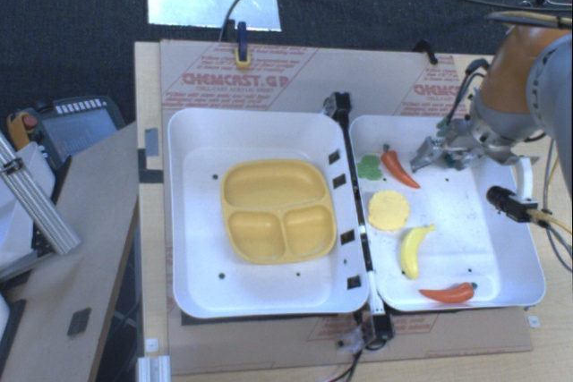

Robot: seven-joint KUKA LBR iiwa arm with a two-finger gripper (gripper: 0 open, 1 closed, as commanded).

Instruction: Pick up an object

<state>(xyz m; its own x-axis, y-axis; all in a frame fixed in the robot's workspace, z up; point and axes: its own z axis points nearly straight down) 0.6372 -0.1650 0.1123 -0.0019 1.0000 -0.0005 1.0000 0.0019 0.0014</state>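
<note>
Red pepper point(448, 292) lies nearest, close to the front rim of the right bin point(528, 268); behind it a banana point(411, 250), a yellow disc point(389, 210), a second red pepper point(399, 167) and a green piece point(369, 166) crowd the bin's left half, leaving open floor to the right. Tool point(424, 158) sits low just beside the second pepper, fingers slightly apart, nothing between them. Left bin point(192, 219): yellow divided tray point(276, 210), open margin on all sides.

One fixed overhead camera, slanted down on both white bins point(183, 219).
</note>
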